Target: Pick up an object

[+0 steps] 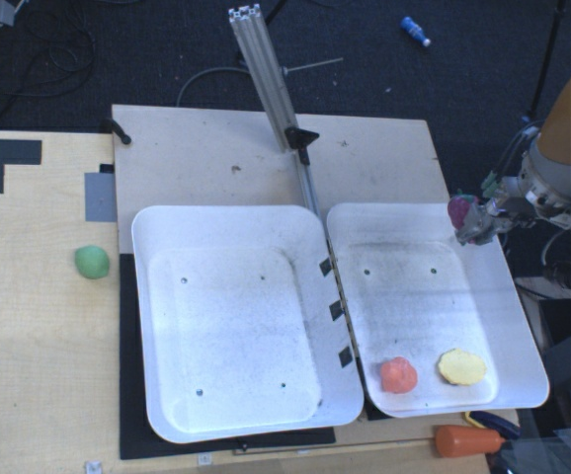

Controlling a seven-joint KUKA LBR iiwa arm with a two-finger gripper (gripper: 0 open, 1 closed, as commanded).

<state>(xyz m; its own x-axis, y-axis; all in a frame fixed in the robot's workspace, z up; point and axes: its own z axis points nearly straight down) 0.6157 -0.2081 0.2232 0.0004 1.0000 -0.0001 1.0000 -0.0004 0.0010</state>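
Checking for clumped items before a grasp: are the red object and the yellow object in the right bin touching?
Apart. The camera view shows bare white bin floor between the red object and the yellow object.

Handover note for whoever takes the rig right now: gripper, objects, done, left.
Gripper: over the far right corner of the right bin, a magenta object at its tip; fingers too small to read, so a hold is not confirmed.
Objects: red object and yellow object lie apart at the right bin's near end. Green ball sits on the bench, left of the left bin.
Done: no confirmed pick.
Left: verify the grasp, otherwise retry.
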